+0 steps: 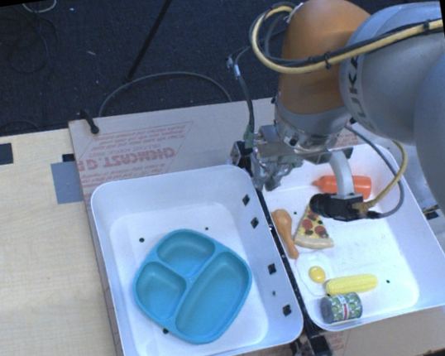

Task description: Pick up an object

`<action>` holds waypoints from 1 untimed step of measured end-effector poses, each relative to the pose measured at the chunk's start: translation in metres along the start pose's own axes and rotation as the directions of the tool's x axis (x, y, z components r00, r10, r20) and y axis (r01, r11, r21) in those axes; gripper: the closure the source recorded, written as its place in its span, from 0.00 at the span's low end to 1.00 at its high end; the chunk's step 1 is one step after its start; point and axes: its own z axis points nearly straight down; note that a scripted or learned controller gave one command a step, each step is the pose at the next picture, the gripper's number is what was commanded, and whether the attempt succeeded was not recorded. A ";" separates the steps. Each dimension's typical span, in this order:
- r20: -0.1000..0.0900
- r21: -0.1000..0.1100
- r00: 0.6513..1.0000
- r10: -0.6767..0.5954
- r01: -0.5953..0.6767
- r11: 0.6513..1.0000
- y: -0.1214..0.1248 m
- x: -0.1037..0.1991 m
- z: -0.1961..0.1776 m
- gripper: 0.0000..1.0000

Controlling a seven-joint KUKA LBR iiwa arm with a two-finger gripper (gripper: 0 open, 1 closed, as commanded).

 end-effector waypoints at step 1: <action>0.002 0.001 1.000 0.001 -0.001 1.000 -0.016 0.050 0.017 1.00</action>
